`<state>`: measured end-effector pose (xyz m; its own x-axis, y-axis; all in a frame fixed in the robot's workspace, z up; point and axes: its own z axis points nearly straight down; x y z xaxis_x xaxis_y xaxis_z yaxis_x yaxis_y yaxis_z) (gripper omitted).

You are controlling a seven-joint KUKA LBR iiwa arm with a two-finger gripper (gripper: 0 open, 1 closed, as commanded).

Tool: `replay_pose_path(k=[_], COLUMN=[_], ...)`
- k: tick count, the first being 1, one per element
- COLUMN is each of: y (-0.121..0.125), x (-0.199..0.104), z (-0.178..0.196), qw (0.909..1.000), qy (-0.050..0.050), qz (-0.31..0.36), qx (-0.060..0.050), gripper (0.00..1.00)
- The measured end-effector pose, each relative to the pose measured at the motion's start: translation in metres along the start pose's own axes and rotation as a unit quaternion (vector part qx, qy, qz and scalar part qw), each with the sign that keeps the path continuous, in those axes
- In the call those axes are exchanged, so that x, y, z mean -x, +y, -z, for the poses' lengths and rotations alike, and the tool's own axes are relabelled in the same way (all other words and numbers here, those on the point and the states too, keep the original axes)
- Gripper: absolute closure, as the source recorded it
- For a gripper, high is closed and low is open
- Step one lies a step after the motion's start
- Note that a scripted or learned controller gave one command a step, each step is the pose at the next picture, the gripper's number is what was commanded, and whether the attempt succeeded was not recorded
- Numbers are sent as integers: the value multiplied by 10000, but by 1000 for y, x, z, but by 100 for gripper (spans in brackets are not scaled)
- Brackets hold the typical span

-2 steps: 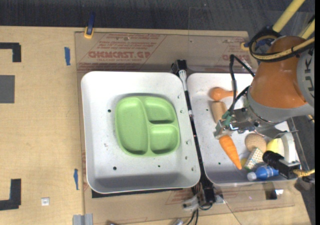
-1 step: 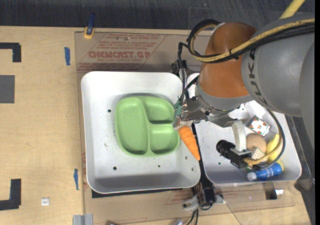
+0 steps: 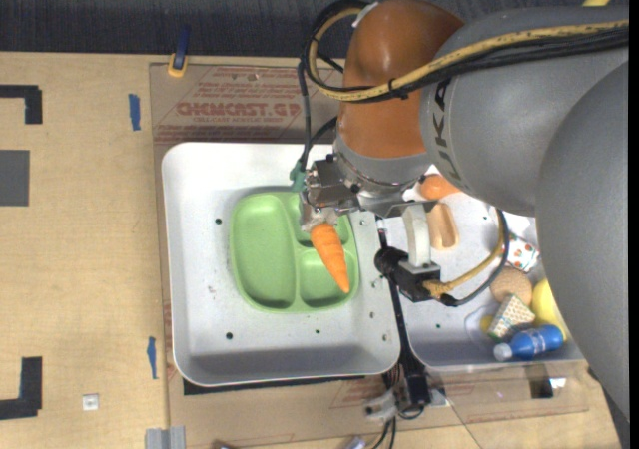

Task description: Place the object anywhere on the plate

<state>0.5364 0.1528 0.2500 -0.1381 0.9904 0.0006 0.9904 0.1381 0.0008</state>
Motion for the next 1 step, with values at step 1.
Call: replay_pose_path(k=[1], y=[0], x=[1], z=[0], qw=[10000], qy=[-9], qz=[-4], qx=[-6], gripper=[0])
